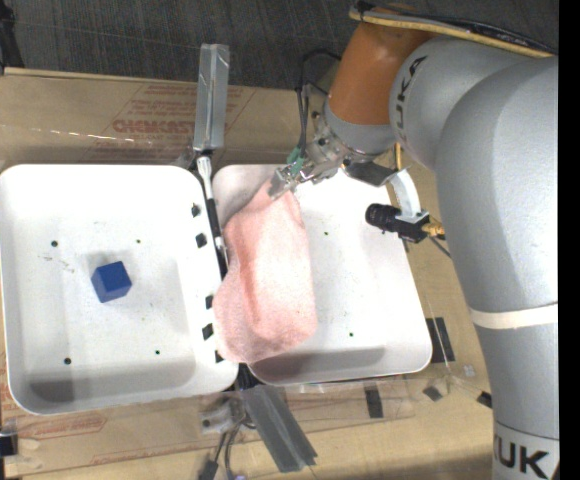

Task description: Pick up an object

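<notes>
Pink cloth (267,283): 1 item, soft and crumpled, located in the right bin (370,298). It lies along that bin's left side, its lower bulk bunched against the divider between the 2 bins, its lower edge reaching the bin's near rim. Its upper end is drawn up to a narrow point.

Gripper (288,180): 1 unit, 2 fingers, positioned above the far left corner of the right bin. Fingers closed on the cloth's upper tip, which shows pinched between them.

Arm (470,148): grey, with orange band above the wrist; enters from the right and covers the right edge of the right bin.

Blue cube (111,280): 1 item, small, resting on the floor of the left bin (30,228), well apart from the cloth.

Bench (90,118): brown cardboard surface under both bins.
</notes>
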You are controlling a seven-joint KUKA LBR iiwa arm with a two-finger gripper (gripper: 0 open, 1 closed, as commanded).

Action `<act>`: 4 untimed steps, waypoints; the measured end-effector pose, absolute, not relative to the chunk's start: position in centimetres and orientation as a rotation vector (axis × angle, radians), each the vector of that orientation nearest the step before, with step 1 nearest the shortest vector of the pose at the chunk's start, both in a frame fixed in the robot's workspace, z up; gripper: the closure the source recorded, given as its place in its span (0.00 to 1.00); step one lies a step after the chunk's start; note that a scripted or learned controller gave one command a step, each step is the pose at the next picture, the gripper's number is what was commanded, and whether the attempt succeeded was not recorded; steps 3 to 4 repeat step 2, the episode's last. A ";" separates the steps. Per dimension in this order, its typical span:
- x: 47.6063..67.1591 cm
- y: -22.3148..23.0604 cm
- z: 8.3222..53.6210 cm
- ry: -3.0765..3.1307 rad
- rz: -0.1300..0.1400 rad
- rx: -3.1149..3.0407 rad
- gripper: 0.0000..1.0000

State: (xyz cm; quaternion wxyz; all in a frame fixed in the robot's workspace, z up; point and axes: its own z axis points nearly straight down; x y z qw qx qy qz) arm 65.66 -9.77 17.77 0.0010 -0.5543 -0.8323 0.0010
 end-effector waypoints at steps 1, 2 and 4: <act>65.6 -10.1 12.6 -2.685 0.003 -1.624 1.00; 65.7 -5.6 19.3 -2.606 0.002 -1.752 1.00; 65.7 -5.6 19.3 -2.606 0.002 -1.752 1.00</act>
